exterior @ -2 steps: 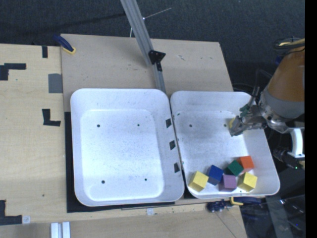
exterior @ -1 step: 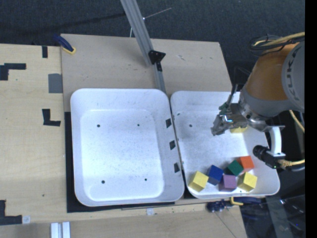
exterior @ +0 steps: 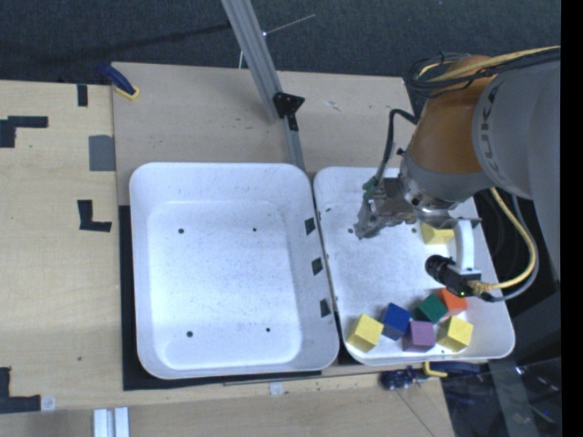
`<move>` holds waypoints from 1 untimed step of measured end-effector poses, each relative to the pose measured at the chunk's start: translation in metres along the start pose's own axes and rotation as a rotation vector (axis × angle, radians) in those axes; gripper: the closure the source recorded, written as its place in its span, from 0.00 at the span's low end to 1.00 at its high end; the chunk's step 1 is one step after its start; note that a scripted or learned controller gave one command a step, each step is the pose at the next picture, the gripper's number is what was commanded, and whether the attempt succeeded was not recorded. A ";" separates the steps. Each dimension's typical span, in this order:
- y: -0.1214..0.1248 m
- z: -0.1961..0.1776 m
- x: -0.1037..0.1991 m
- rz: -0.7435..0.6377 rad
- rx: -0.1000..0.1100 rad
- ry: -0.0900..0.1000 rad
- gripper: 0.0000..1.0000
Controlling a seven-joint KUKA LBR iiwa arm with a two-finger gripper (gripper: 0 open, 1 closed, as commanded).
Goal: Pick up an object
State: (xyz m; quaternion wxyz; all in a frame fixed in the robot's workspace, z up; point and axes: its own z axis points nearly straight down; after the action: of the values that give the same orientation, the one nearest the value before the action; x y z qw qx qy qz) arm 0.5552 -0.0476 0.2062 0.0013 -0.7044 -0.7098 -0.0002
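Pincer (exterior: 367, 228) low over the right bin (exterior: 339, 244), and it hangs above bare white floor in the bin's far-left part, close to the wall shared with the left bin (exterior: 150, 271). Nothing sits under it. From this slanted view I cannot tell whether it is spread or pressed together; the tips blur into a dark clump, and nothing shows pinched there. It may be touching the bin floor, may be just clear of it — too close to call.

Now look where the goods are! Every candidate is crowded at the near edge of the right bin: a yellow cube (exterior: 366, 332) nearest the shared wall, a blue cube (exterior: 396, 320) just beside it, a purple cube (exterior: 421, 334), a green cube (exterior: 431, 309) and an orange block (exterior: 453, 300) packed behind, and another yellow block (exterior: 459, 332) at the near-right corner. One more pale yellow block (exterior: 437, 235) sits by the right edge, tucked partly under the arm (exterior: 455, 144).

So here's the danger, as I judge it: close up on this spot and it grabs air, a wasted try. Go for the cluster instead and those cubes touch one another, so a tip could land on top of a neighbour, shove the group against the wall, or snag two at once. The yellow cube at the cluster's left end looks the freest target. The black cable (exterior: 510, 217) looping off the wrist also hangs near the right edge.
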 end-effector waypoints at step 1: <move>0.019 -0.015 0.052 0.000 -0.002 0.000 1.00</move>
State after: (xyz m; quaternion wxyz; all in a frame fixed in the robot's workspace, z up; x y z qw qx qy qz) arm 0.5737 0.0048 0.2210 0.0006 -0.7044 -0.7098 -0.0009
